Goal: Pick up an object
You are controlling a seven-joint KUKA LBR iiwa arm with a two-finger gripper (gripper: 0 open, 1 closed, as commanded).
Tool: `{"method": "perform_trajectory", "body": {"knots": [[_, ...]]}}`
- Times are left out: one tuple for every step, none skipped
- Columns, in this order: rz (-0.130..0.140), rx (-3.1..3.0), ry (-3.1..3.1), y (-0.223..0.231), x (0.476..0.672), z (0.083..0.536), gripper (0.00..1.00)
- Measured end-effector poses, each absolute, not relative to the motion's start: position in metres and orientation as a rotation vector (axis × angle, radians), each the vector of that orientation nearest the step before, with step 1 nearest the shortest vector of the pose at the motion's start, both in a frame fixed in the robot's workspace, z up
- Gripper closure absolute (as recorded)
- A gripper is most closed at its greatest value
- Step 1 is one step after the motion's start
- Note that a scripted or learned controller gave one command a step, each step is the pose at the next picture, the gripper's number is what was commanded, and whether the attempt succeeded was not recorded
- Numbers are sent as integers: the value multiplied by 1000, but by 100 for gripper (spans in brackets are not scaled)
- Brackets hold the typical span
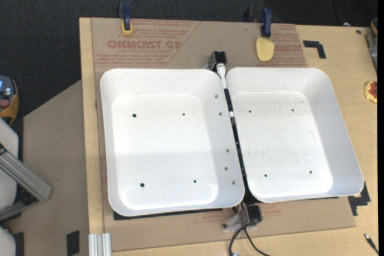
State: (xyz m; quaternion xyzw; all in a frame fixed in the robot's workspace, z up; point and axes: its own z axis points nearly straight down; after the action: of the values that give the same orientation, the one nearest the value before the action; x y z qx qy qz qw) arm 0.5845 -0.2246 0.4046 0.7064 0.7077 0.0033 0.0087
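Where two white bins [114, 129] meet, blue clamps [125, 11] grip the board's [198, 39] far edge.

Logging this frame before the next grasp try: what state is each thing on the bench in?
Left bin: flat on the board, upright.
Right bin: flat on the board, edge against the left bin.
Blue clamps: gripping the board's far edge.
Yellow piece: lying on the board behind the right bin.

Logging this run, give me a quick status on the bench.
Two white bins side by side: left bin, right bin. Yellow piece on the board behind the right bin, outside both. Blue clamps at the back edge.
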Motion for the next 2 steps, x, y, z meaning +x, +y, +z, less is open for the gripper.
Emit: {"method": "perform_trajectory", "body": {"knots": [[-3,2219,2236,-162,622,320,100],[9,2208,2238,-42,654,314,100]]}}
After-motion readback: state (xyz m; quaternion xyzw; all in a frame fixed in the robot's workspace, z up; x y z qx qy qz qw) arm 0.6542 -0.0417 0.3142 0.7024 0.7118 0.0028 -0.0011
